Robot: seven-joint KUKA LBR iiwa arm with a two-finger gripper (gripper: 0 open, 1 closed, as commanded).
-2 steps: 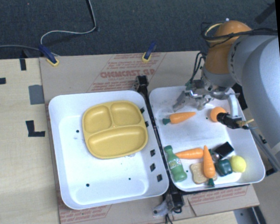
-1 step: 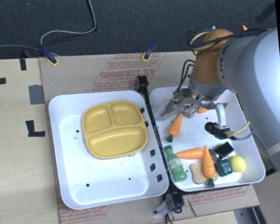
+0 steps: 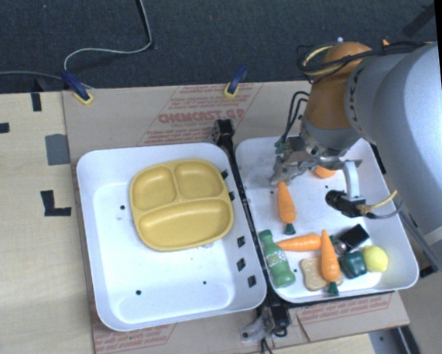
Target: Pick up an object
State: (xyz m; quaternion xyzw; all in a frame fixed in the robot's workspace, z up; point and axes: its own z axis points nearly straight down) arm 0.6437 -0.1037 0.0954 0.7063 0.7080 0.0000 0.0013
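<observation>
Gripper (image 3: 288, 167) is seen poised near the right bin's (image 3: 398, 280) far edge, spread fingers straddling nothing, just above an upright carrot (image 3: 286, 202), which could be nudged aside if the closure is mistimed.

Red "CHEMCAST GP" lettering on the brown cardboard sheet (image 3: 192, 114) behind the bins.

bench (image 3: 24, 230) | brown cardboard sheet (image 3: 145, 113) on top | two white bins: left bin (image 3: 103, 246), right bin (image 3: 393, 272)
</observation>
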